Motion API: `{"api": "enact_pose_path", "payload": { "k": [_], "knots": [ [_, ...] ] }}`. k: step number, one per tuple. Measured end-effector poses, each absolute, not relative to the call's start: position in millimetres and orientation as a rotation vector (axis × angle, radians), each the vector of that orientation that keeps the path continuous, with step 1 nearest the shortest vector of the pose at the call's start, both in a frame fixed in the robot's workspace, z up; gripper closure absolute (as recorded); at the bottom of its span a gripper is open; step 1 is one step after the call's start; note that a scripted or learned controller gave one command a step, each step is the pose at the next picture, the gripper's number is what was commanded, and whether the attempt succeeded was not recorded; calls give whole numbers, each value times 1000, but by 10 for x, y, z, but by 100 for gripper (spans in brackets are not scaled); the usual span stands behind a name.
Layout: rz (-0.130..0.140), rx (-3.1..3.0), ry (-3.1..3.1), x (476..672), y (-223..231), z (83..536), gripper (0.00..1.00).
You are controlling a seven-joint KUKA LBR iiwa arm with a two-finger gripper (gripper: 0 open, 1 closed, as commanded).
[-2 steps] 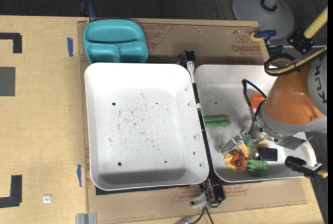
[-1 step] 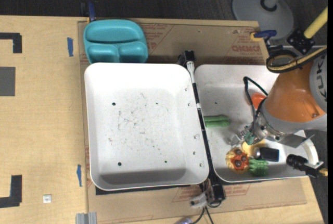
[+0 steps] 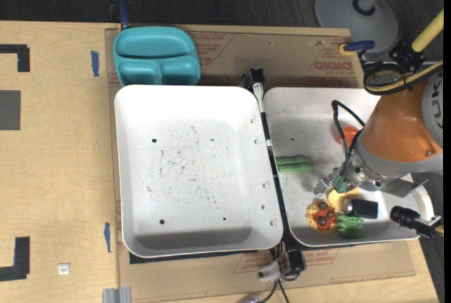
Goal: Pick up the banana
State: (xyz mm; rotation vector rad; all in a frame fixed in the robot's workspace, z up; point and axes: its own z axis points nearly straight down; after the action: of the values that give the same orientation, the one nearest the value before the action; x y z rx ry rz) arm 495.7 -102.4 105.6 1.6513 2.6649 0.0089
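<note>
In the right bin (image 3: 303, 111), a yellow curved piece that looks like the banana (image 3: 347, 200) lies near the front wall, largely hidden by the wrist. My gripper (image 3: 338, 183) is lowered into this bin, right over the banana's left end. The orange-banded arm (image 3: 402, 132) covers the right part of the bin. I cannot make out whether anything is held.
A green stick-shaped item (image 3: 292, 165) lies in the middle of the right bin. An orange and yellow toy (image 3: 320, 215) and a green toy (image 3: 350, 226) sit by the front wall. A red-orange item (image 3: 348, 134) peeks out beside the arm. The left bin (image 3: 190, 104) adjoins; a teal tray (image 3: 156, 55) stands behind it.
</note>
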Motion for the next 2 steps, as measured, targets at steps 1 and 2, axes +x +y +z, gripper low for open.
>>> {"api": "enact_pose_path", "payload": {
  "k": [1, 2],
  "knots": [
    [11, 1651, 2661, 4967, -1023, 1155, 100],
    [13, 1649, 2657, 4977, -1021, 1254, 100]
  ]
}}
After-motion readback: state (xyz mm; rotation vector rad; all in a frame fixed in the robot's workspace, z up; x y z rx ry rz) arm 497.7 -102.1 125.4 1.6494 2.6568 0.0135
